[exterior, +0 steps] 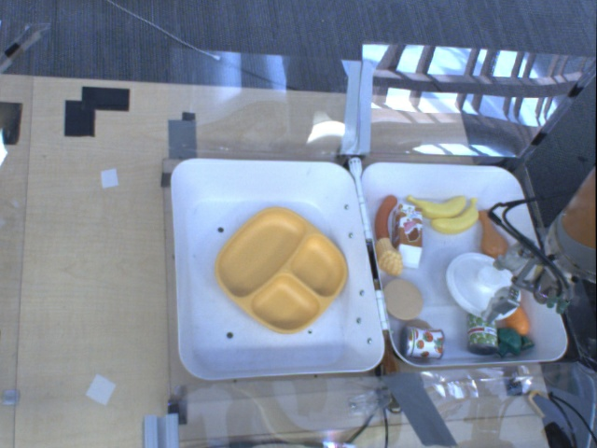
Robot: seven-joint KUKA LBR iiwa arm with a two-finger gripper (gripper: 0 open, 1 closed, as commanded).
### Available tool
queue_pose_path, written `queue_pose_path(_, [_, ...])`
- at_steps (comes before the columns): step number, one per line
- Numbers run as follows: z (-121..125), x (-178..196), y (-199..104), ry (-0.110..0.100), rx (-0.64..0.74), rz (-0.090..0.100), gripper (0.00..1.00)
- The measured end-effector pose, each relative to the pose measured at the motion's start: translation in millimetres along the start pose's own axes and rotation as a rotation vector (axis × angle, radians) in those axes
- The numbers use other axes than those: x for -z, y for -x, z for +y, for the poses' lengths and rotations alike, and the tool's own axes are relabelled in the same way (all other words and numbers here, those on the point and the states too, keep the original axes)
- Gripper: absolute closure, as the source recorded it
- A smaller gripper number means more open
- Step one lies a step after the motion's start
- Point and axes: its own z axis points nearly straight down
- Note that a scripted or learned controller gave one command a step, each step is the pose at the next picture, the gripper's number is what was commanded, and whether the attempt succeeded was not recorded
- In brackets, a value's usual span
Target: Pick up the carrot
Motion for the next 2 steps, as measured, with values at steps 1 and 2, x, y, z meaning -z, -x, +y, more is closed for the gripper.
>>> queue_pose_path(1, [0.0,0.0,0.0,0.000,0.000,0.000,0.00])
queue_pose_path(2, [0.0,0.0,0.0,0.000,0.000,0.000,0.00])
